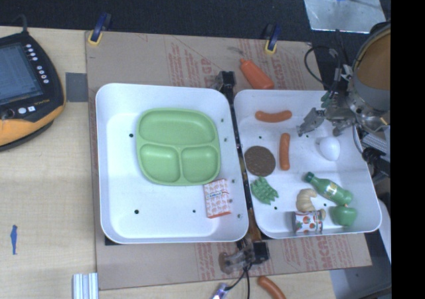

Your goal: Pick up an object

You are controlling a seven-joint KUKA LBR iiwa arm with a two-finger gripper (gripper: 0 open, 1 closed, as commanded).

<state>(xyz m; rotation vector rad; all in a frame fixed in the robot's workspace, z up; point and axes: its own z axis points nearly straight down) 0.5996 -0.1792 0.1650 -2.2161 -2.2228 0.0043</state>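
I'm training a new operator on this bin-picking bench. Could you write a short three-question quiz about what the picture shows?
1. True or false: the green divided plate lies in the same bin as the white egg.
2. Which item sits nearest the gripper? A) white egg B) brown round patty C) small can
3. Fill in: the green bottle lies in the ____ bin as seen in the camera view.

Key: 1 false; 2 A; 3 right.

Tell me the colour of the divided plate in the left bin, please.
The divided plate is light green, plain, as seen in the camera view.
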